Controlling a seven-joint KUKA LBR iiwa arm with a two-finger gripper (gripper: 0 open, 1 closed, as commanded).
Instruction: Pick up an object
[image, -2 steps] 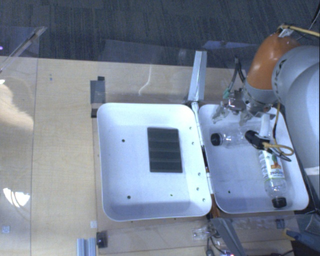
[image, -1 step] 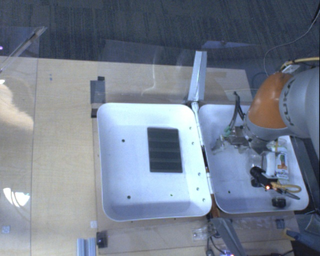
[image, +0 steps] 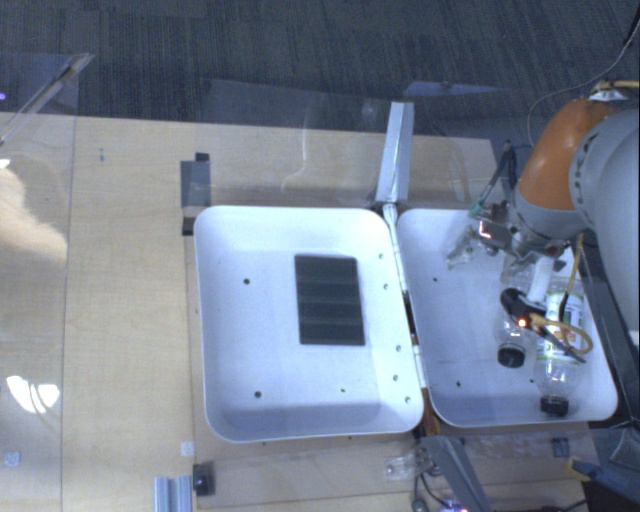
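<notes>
Plainly the pick is not yet made: the gripper (image: 468, 244) hangs over the rear left part of the right bin (image: 450, 345), close to the wall it shares with the left bin (image: 235, 340), and nothing can be seen held in it; whether it is open or closed I cannot tell from this slanted view, since its tip is small and blurred against the white floor. The arm (image: 575, 170) reaches in from the right and covers much of the right bin's far side. The clearest candidate for the task is a dark ribbed slab (image: 330, 300) that lies flat in the middle of the left bin, well apart from every wall and well apart from the gripper. In the right bin a small black thing (image: 553, 405) sits near the front right corner, with something clear and hard to read just behind it, perhaps a bottle. I judge this to be the approach step, with a target to be settled. The floor under the gripper looks bare, so the next move calls for a shift sideways: either across the dividing wall to stand above the slab, or forward toward the front corner, then a straight descent and a closing grip.
</notes>
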